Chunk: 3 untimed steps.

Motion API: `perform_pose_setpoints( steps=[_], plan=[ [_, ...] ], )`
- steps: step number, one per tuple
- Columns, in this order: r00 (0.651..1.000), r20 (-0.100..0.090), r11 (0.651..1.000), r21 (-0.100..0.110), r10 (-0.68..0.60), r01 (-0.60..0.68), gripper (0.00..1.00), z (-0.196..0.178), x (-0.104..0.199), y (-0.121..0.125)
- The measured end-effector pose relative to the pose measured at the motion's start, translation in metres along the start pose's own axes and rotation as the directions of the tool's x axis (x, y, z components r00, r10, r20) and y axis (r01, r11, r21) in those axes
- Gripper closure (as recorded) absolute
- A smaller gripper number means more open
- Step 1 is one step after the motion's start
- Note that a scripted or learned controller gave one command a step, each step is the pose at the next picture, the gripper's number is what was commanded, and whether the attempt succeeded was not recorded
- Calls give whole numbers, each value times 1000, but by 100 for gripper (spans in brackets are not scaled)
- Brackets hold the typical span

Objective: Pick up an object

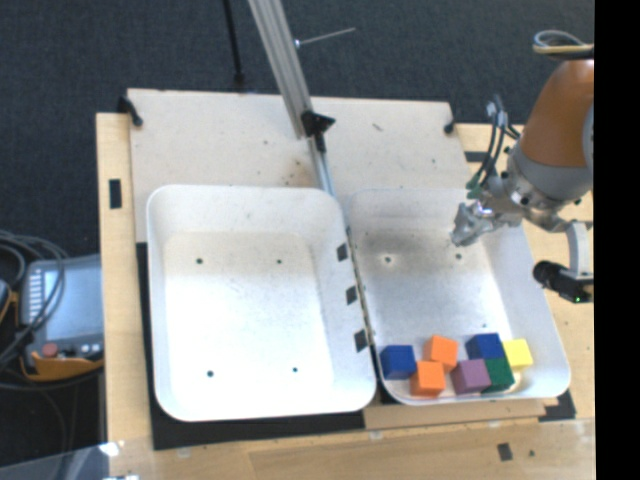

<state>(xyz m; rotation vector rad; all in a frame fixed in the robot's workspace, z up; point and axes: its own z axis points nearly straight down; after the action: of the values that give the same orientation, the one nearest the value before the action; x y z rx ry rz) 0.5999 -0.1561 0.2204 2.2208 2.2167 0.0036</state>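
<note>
My gripper (468, 226) hangs above the right white plastic bin (520, 278), well back from the small coloured foam cubes (458, 364); grip state unclear.

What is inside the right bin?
The right bin holds seven blocks clustered at its near edge: two blue, two orange, purple, green, yellow. The gripper hangs over its far part. Anything under the blocks is covered.

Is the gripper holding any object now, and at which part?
Nothing is held. The gripper is over the far part of the right bin, apart from the blocks at its near edge.
</note>
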Motion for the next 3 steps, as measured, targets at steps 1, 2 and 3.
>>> perform_pose_setpoints(
  steps=[1,2,3],
  plan=[
    [1000,-1,1000,-1,-9,9,100,-10,52,5],
    [1000,-2,1000,4,-8,8,100,-3,104,-5],
    [1000,-3,1000,5,-9,9,100,1,160,-16]
  ],
)
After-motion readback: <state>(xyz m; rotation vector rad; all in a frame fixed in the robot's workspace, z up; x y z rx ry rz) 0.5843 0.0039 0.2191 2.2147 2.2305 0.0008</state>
